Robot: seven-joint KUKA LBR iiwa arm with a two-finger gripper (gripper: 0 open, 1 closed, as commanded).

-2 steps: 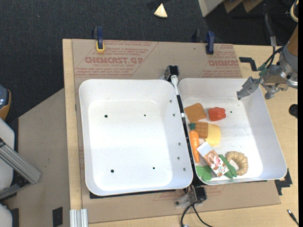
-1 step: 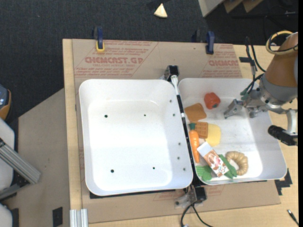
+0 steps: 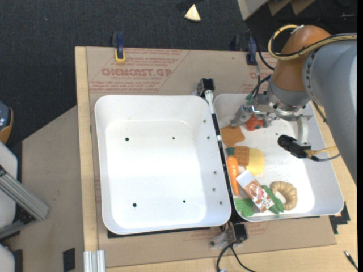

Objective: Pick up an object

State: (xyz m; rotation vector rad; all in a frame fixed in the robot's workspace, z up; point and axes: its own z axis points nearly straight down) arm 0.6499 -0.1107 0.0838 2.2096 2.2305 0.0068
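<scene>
Dark carpeted floor all round; on it a brown cardboard-faced bench printed with red lettering, clamped at its far edge by a blue-and-yellow clamp. Two shallow white plastic bins sit side by side on it.

My candidates for picking all lie in the right bin, crowded along its left wall. From far to near: a flat tan-orange wedge like a toast slice; a small orange ridged block touching a pale yellow rounded piece; a slim orange carrot lying along the bin's wall; a white carton with red print resting on a green leaf-shaped piece; and a curled tan croissant-like pastry just beside the carton.

The grey two-finger gripper sits low at the far end of this bin, just beyond the toast wedge, something red showing at its tip. I cannot tell how its fingers stand, nor whether it touches anything. Above it I see the orange band and the grey arm, with a black cable end hanging over the bin floor.

The left bin shows bare white floor with four small dark holes.
</scene>
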